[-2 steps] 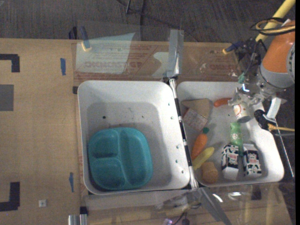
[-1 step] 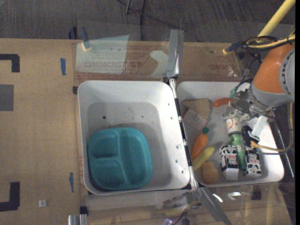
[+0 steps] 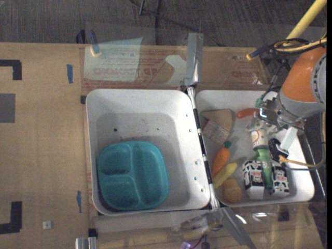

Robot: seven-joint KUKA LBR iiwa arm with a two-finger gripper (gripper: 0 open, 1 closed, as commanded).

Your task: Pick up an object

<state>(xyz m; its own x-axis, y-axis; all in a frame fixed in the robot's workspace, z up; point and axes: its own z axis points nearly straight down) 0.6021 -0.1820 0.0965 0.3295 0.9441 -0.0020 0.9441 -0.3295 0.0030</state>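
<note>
- Your grey arm with the orange band (image 3: 307,84) reaches in from the right edge and hangs over the back right part of the right-hand shallow white bin (image 3: 307,191).
- The two-finger gripper (image 3: 264,119) sits low over that bin's clutter, just above the white top of a green squeeze bottle (image 3: 263,157); you cannot tell from this angle whether it is open or closed, and nothing can be seen held in it.
- The things you could pick all lie in the right bin: the green bottle runs lengthwise down the middle, flanked near the front wall by two small black-and-white cow-print cartons (image 3: 253,178), one on each side.
- An orange toy carrot with a green tip (image 3: 221,158) lies tilted near the left wall, a yellow banana-shaped piece (image 3: 225,174) just below it and a rounded tan lump (image 3: 233,190) at the front.
- A brown cardboard-coloured wedge (image 3: 221,118) and a small printed packet (image 3: 216,132) rest toward the back left, with a red-orange sausage-shaped item (image 3: 247,113) at the back near the gripper.
- The left-hand white bin (image 3: 137,105) holds a teal plastic divided tray (image 3: 133,175), lying flat in its front half, well apart from the gripper.
- Both bins stand side by side on the brown cardboard-covered bench (image 3: 41,154).
</note>
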